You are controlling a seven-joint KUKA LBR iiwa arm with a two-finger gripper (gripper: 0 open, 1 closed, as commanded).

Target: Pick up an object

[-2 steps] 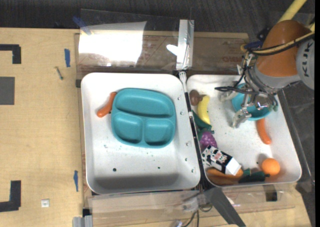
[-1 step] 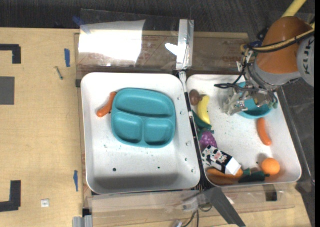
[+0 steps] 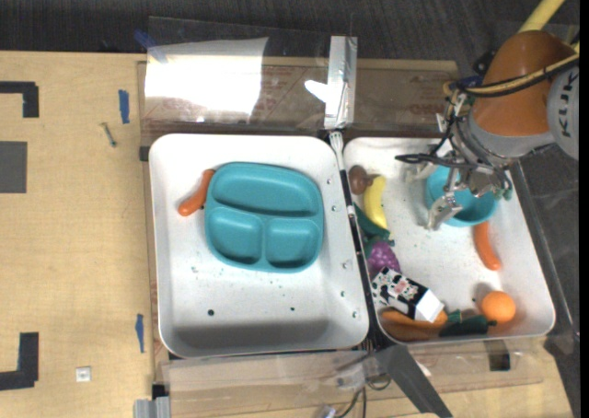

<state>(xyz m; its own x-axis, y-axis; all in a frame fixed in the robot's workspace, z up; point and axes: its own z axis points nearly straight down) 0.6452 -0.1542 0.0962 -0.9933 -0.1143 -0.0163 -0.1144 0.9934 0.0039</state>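
My gripper [image 3: 454,203] hangs over the right bin [image 3: 537,289] at its far right, just above a teal bowl [image 3: 477,209] that it partly hides. Nothing can be seen held in it. A yellow banana [image 3: 375,202] lies to the left of the gripper, with a small brown item [image 3: 360,179] beside it. An orange sausage [image 3: 487,246] lies just in front of the bowl. Along the near side sit purple grapes [image 3: 383,256], a cow-patterned carton [image 3: 406,294], a carrot [image 3: 412,324] and an orange [image 3: 498,307].
The left bin [image 3: 175,269] holds a teal divided plate [image 3: 264,214] and an orange sausage [image 3: 192,195] at the plate's left. A ridge [image 3: 351,223] separates the two bins. Cables [image 3: 502,83] trail from the arm's orange band [image 3: 520,85] over the bin's far right corner.
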